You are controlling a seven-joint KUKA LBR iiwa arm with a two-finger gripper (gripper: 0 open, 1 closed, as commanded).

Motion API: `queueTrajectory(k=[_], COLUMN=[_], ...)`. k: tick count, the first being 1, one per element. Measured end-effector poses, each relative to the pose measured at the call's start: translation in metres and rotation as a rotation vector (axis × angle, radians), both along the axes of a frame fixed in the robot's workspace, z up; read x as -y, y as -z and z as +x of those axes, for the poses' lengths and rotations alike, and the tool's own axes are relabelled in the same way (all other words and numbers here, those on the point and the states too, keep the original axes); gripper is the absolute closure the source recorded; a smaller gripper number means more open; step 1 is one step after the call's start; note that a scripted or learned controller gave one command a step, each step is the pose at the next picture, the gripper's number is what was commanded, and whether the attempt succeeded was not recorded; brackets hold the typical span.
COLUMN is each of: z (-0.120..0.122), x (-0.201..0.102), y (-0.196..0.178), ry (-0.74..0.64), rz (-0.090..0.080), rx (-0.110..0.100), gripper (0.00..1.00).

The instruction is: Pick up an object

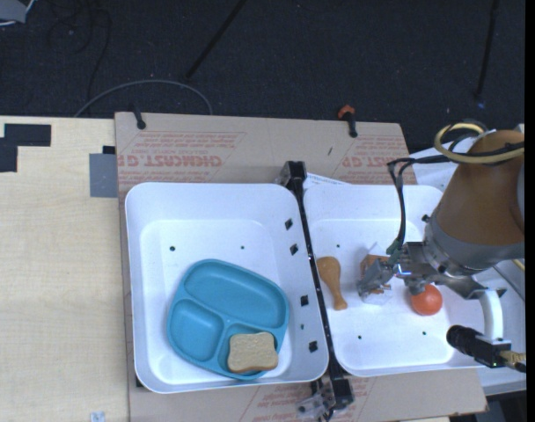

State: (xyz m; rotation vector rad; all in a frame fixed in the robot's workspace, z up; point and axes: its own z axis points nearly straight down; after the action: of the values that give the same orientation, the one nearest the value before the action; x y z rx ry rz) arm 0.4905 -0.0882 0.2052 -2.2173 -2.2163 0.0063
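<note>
From above, the arm reaches into the right bin (373,359) from the right; its gripper (373,281) hangs low over the bin floor, and whether its claw is wide or narrow cannot be told; a brown drumstick-shaped toy (331,281) lies just left of it; a red-orange ball (427,301) sits to its right; in the left bin (153,236), a blue divided plate (226,316) carries a slice of bread (252,352).

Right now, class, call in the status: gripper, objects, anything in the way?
Gripper low in right bin. Drumstick beside it, tomato by the arm. Nothing seen held. Left bin: blue tray, bread.
</note>
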Motion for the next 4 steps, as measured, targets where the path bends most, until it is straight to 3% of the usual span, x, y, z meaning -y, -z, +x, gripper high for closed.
queueTrajectory(k=[2, 3, 4], z=[-0.011, -0.010, -0.014], x=[-0.005, -0.003, -0.003], y=[0.091, 0.079, 0.017], ry=[0.000, 0.007, -0.001], rz=[0.001, 0.000, -0.002], rx=[-0.002, 0.001, 0.009], gripper=[0.00, 1.00, 1.00])
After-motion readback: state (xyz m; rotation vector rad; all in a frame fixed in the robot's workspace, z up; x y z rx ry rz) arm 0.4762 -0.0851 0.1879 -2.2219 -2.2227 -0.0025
